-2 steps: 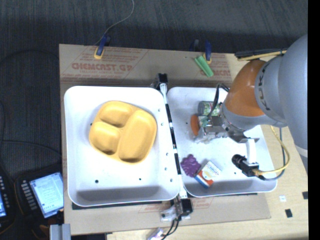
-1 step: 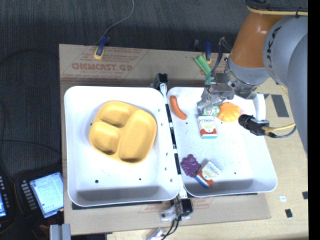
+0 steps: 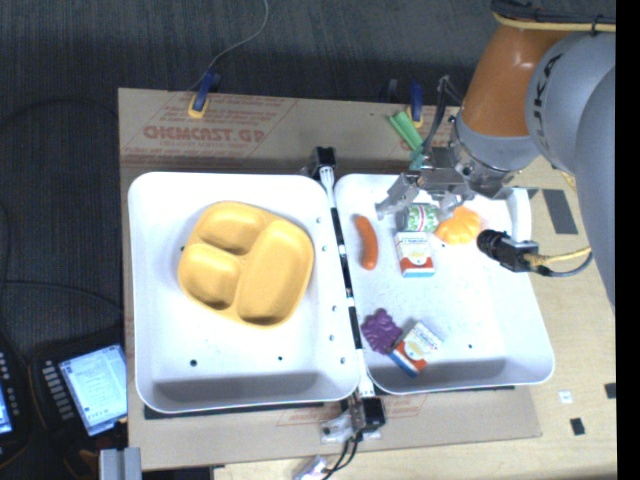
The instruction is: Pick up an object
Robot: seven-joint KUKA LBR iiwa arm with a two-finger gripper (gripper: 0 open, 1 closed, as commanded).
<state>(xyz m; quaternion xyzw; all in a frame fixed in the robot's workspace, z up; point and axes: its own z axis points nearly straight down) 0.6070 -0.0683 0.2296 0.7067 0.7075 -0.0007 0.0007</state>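
While the arm point(image 3: 540, 78) is reached in from the right, the gripper point(image 3: 428, 200) is seen low over the far part of the right bin point(image 3: 500, 358). Its fingers are spread moderately apart, and a small green-and-white can point(image 3: 421, 217) is seen right at them, though whether it is truly gripped cannot be told from this angle. Just below the can, a red-and-white carton point(image 3: 414, 252) is found lying flat, and an orange piece point(image 3: 459, 227) is placed just beside it to the right. A red sausage point(image 3: 367, 241) is laid near the bin's left wall. Nearer the front, purple grapes point(image 3: 380, 330) are touched by a small tilted box point(image 3: 416, 346). A large yellow bread-like lump point(image 3: 246, 261) is held in the left bin point(image 3: 160, 368).
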